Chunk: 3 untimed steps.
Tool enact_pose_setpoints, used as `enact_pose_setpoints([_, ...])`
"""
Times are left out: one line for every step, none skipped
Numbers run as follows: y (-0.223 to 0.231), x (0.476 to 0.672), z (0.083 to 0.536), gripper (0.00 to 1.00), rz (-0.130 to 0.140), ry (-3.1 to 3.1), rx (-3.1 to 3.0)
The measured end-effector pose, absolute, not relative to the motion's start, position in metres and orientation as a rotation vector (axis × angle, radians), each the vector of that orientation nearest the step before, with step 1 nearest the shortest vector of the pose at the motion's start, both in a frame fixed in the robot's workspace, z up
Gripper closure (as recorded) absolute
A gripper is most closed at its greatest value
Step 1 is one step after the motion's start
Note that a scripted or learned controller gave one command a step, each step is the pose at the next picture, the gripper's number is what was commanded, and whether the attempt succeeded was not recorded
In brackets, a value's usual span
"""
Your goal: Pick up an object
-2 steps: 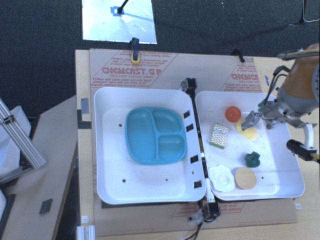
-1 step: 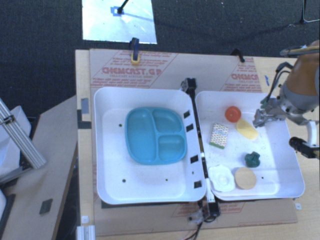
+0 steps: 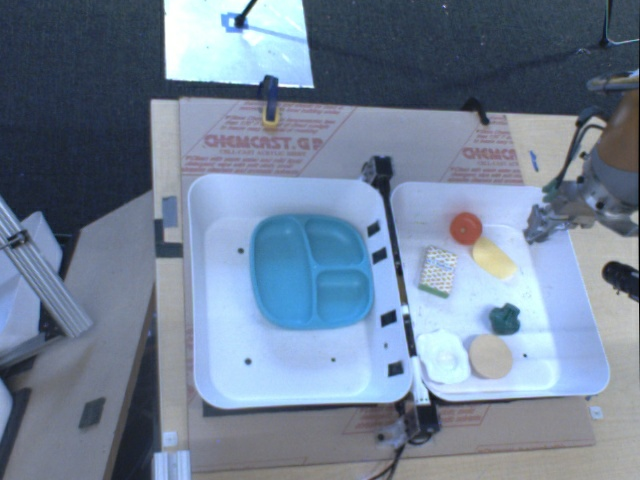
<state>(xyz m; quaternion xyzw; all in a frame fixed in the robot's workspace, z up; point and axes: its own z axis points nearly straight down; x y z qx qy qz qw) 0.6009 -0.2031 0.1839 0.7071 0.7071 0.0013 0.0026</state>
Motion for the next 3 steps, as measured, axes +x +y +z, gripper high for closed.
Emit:
enact_pose_setpoints([-0.204, 0.604, 0.228, 1.00, 0.005, 2.221, 2.212])
enact_pose_setpoints([-0.202, 0.608, 0.293, 1.00, 0.007, 2.221, 2.209])
enact_pose_setpoints([-0.151, 0.595, 0.294, 1.00, 0.003, 2.230, 2.212])
